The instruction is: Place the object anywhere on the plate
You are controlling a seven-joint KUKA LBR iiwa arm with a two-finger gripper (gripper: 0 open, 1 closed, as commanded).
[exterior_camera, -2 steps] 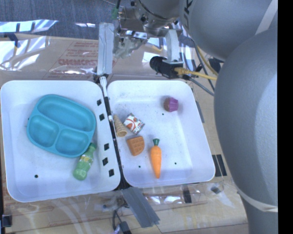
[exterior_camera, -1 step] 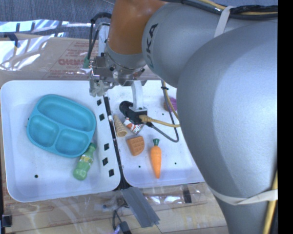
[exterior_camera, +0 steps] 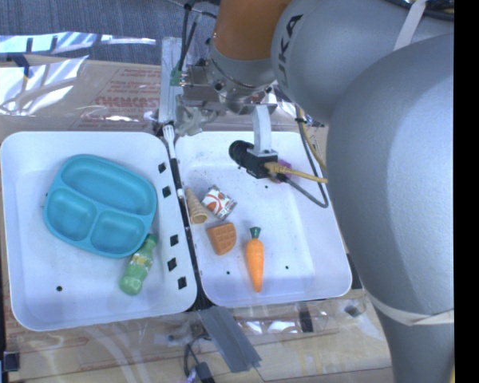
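Observation:
A blue divided plate (exterior_camera: 100,204) lies in the left bin (exterior_camera: 32,294). A green bottle (exterior_camera: 137,266) lies on its side against the plate's lower right edge. In the right bin (exterior_camera: 319,246) are a small cone (exterior_camera: 195,205), a red and white can (exterior_camera: 219,203), an orange-brown toast piece (exterior_camera: 222,237) and a carrot (exterior_camera: 255,262). My gripper (exterior_camera: 182,120) hangs at the far end of the divider between the bins, above and behind the cone and can. Nothing shows between its fingers.
The arm's large grey body covers the right side and the right bin's far right corner. A black fitting (exterior_camera: 252,159) with a yellow cable (exterior_camera: 303,174) hangs over the right bin's back. Shiny film and cardboard (exterior_camera: 104,90) lie behind the bins.

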